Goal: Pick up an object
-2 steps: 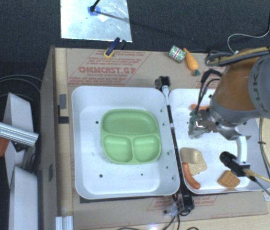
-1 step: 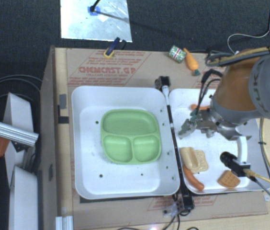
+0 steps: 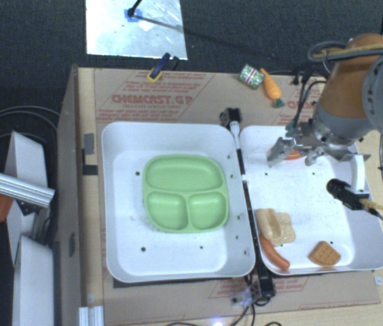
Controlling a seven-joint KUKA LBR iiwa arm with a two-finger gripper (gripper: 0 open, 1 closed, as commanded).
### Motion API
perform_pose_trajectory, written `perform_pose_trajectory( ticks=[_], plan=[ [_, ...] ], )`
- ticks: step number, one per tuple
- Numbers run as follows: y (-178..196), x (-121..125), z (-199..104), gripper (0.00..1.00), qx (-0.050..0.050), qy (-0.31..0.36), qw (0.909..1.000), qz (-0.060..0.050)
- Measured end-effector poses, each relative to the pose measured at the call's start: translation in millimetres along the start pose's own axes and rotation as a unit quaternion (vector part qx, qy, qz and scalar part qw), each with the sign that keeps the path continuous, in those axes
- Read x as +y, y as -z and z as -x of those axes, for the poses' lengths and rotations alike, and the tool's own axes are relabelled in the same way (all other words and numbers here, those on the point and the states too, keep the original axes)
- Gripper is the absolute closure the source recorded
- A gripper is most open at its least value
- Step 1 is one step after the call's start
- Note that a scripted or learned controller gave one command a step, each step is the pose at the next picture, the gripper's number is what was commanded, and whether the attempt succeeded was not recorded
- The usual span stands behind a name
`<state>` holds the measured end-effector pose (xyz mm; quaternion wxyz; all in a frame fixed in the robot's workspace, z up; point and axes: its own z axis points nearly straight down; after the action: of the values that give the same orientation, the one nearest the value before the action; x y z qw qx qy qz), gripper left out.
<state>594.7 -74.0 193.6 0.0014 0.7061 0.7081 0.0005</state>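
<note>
In the right bin (image 3: 368,240): bread (image 3: 276,226), sausage (image 3: 275,255), cracker (image 3: 324,253); gripper (image 3: 293,151) state unclear. Left bin (image 3: 120,250): green tray (image 3: 185,193).

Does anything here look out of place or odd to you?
Yes: a toy carrot and a small green can lie on the cardboard behind the right bin, outside both bins, unlike the other food items.

The arm (image 3: 375,94) was a thick, rounded KUKA iiwa limb in pale grey, with a broad orange band (image 3: 354,73) wrapped above the wrist. Dark cables (image 3: 305,97) looped off its left side and ran down toward the tool. The gripper (image 3: 293,149) was bare, silvery metal with angular parts. A black, stubby cylindrical piece (image 3: 344,192) jutted below the wrist on a white bracket, perhaps a sensor, though the view was too coarse to tell.
</note>
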Motion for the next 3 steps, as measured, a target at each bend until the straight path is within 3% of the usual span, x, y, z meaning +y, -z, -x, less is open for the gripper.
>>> perform_pose_trajectory(
  ticks=[1,2,3],
  plan=[
    [-49,73,58,0.0,0.0,0.0,1.0,-0.001],
    [-110,36,122,0.0,0.0,0.0,1.0,-0.001],
    [-104,-66,133,0.0,0.0,-0.001,1.0,-0.001]
  ],
)
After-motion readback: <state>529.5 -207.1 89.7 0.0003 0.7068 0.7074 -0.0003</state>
